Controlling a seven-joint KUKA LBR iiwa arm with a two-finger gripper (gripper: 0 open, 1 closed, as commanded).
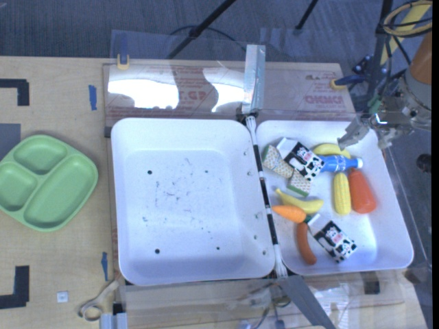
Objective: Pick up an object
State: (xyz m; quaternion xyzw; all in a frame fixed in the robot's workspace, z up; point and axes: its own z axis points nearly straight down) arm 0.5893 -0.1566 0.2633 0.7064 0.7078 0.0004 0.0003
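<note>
Here we see the arm [418,67] reaching in from the right, its gripper [367,132] poised over the right bin's [394,252] upper right corner; whether it is apart or together we cannot tell; just below-left lie a blue bottle [337,163] and yellow corn [341,192].

Glossy white plastic bins [185,142] sit on a matt, seemingly wooden bench [55,88], beside a smooth green plastic plate [44,181].

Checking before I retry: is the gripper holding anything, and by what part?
Nothing is held. The gripper hangs open over the right bin's far corner.
</note>
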